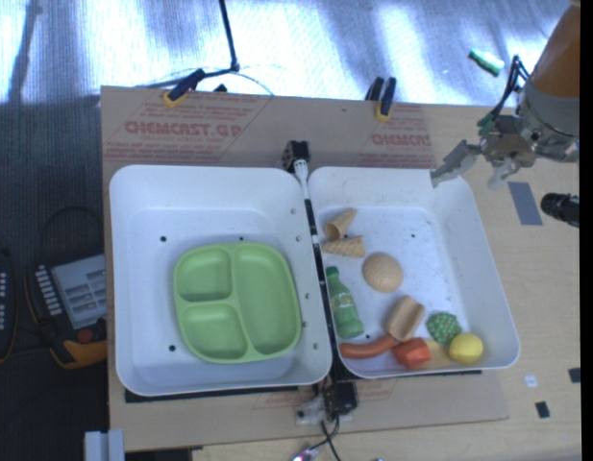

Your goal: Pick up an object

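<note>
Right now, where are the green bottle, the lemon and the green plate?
green bottle (pixel 344 305): camera view, on its body, right bin.
lemon (pixel 466 347): camera view, on its middle, right bin's near corner.
green plate (pixel 237 302): camera view, on its divider, left bin.

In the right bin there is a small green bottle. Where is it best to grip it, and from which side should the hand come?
Probably grip the green bottle across its wide label part, coming from above. It lies flat, its length along the divider, cap toward the far side. The carrot almost touches its base, so the middle has more room.
</note>
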Controlling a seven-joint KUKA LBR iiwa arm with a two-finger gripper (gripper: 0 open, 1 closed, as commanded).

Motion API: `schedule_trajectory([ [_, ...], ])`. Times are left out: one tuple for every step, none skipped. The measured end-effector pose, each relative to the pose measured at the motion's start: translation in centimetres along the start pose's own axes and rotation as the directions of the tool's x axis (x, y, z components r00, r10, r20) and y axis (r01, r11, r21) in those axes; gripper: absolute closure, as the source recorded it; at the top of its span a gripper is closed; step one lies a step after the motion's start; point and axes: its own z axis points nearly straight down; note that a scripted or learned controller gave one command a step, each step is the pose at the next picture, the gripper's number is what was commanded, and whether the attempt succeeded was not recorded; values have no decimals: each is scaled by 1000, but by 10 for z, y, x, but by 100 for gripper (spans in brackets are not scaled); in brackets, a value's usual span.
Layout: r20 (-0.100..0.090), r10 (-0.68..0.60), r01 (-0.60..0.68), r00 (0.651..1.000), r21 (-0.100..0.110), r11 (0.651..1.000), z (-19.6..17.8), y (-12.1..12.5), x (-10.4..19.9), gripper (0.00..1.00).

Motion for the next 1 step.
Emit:
schedule_trajectory([
  [-1,-82,82,997,3,997,80,-43,31,0],
])
